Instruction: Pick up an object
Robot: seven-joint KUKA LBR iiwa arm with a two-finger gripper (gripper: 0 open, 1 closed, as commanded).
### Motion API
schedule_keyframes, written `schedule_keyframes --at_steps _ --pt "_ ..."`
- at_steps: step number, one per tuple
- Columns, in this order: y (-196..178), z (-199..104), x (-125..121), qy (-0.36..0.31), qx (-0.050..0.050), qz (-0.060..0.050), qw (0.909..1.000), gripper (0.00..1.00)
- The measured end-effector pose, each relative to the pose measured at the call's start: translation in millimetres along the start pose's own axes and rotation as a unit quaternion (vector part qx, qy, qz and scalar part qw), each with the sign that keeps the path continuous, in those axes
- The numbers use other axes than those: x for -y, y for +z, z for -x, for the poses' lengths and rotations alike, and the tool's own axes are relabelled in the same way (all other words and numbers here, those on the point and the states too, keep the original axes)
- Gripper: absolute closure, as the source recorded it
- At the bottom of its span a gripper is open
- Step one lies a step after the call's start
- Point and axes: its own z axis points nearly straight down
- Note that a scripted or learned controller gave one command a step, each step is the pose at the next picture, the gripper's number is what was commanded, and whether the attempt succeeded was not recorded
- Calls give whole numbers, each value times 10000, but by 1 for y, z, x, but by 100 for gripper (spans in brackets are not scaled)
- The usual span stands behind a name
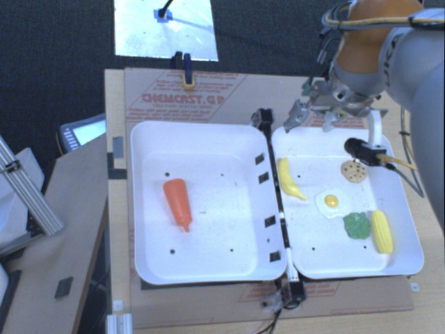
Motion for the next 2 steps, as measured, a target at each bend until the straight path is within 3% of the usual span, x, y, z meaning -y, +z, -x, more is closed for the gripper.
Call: schedule_keyframes --at_steps 1,2 --pt "-13 5 0 11 15 20 10000 100" --pt "-73 -99 21 -23 -16 25 10000 100"
